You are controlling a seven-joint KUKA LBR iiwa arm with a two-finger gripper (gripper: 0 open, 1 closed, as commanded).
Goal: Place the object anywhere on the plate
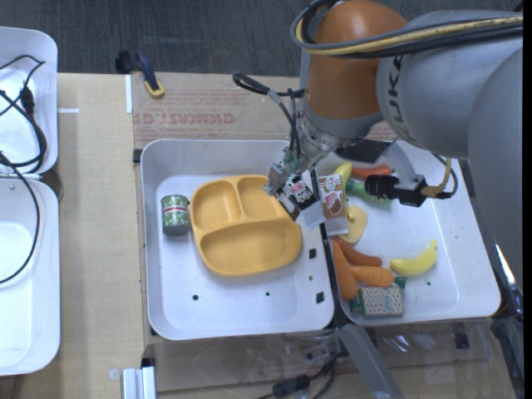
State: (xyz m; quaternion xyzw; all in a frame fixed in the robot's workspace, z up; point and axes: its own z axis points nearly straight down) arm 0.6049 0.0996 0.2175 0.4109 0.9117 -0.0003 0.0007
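Hovering over the wall between two white bins, a grey-and-orange robot arm works at setting an object on a plate. From left: a small green-labelled can (174,214) stands just beside the yellow divided plate (241,256) in the left bin (166,306). The gripper (287,181) hangs at the plate's upper right rim, with a small black-and-white carton (298,192), apparently the object, at its tip. Whether the gripper actually grasps the carton cannot be told from this angle. A brown-and-red carton (333,196) lies just to its right, and carrots (359,266) and a banana (415,260) lie further into the right bin. The carton looks light, boxy and tilted. A clean placement probably calls for a short carry leftward, well clear of the rim, lowering over a compartment before letting go.
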